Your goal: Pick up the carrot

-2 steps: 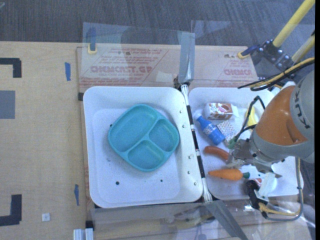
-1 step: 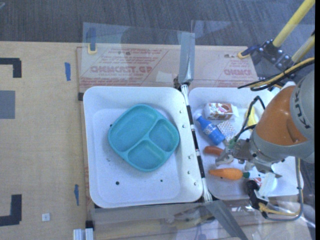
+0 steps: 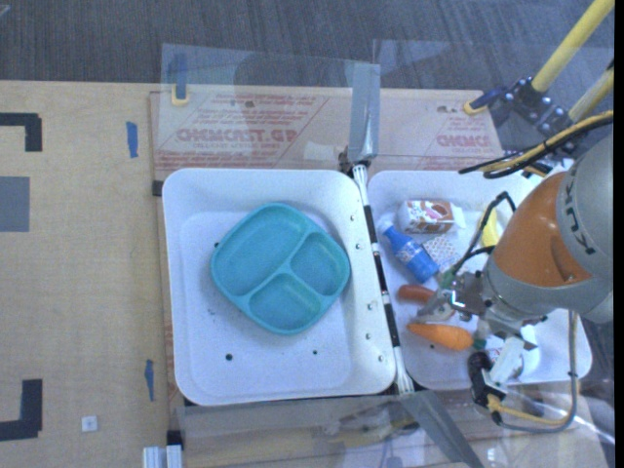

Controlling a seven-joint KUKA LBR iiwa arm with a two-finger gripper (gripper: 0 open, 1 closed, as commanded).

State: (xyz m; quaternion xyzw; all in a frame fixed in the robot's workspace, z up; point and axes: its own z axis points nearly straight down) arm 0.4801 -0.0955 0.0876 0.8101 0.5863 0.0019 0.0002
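Observation:
The carrot (image 3: 441, 336) is orange and lies on its side near the front of the right white bin (image 3: 556, 359). My gripper (image 3: 441, 300) hangs low over this bin, just behind the carrot, pointing left from the grey and orange arm (image 3: 536, 252). Its fingers stand open, and the carrot is not between them. A smaller orange-red piece (image 3: 416, 293) lies right at the left of the fingertips.
Behind the gripper lie a blue bottle (image 3: 409, 253), a red and white packet (image 3: 429, 215) and a yellow item (image 3: 487, 228). A teal divided plate (image 3: 281, 267) rests in the left bin (image 3: 195, 349). The ridge between the two bins (image 3: 375, 281) runs close to the carrot's left.

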